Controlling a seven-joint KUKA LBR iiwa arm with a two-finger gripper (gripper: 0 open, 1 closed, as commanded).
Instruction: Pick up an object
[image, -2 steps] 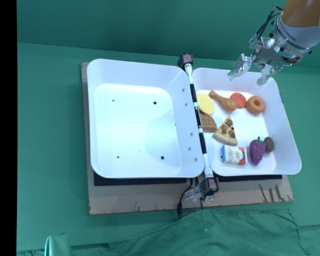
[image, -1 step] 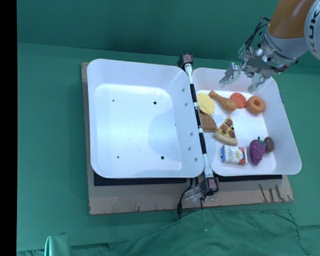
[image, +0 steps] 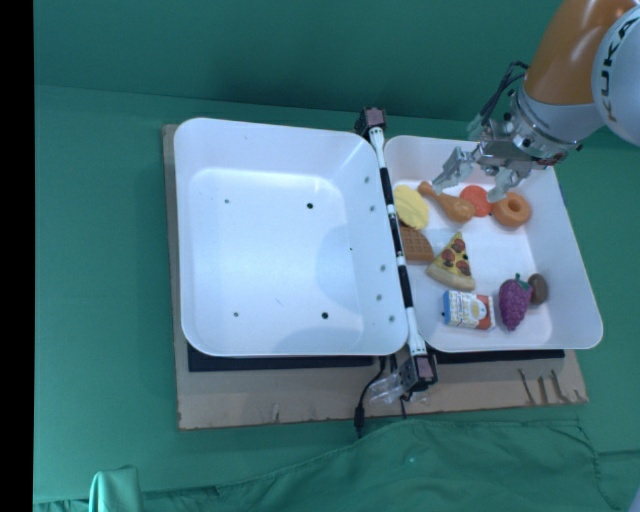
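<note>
The right bin (image: 570, 300) holds several toy foods: a yellow piece (image: 410, 205), a chicken drumstick (image: 447, 203), a red tomato (image: 475, 200), an orange doughnut (image: 512, 210), a waffle (image: 415, 244), a pizza slice (image: 453, 263), a small carton (image: 468, 310), purple grapes (image: 514, 302) and a brown piece (image: 538, 288). My gripper (image: 478, 176) hangs open just above the tomato and the drumstick's thick end, at the bin's far side. Nothing sits between its fingers.
The left bin (image: 200, 150) lies beside the right one, separated by a black-and-white divider bar (image: 393, 240). Both rest on a cardboard sheet (image: 300, 405) over green cloth. The arm (image: 570, 60) comes in from the upper right.
</note>
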